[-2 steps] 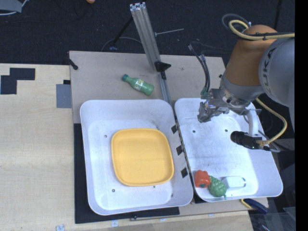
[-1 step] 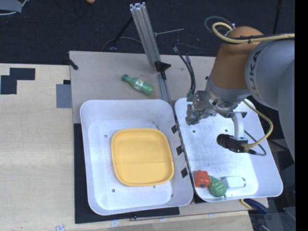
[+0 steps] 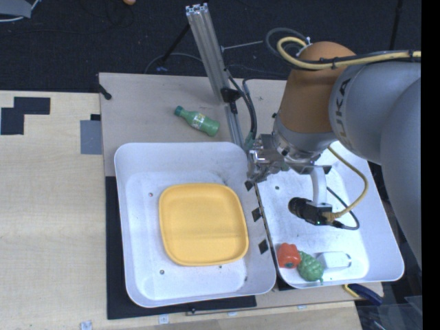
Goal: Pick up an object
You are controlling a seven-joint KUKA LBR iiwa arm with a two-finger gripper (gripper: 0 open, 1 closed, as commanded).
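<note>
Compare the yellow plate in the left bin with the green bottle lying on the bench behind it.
The yellow plate is broad, flat and squarish with rounded corners; the green bottle is small and slender. The plate lies flat inside the left bin; the bottle lies on its side on the bare bench, outside both bins. The plate is a single colour; the bottle carries a pale label. Both sit apart from the arm.

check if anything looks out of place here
One thing: a green bottle lies on its side on the bench, outside and behind the left bin. The yellow plate lies flat inside that bin.
</note>
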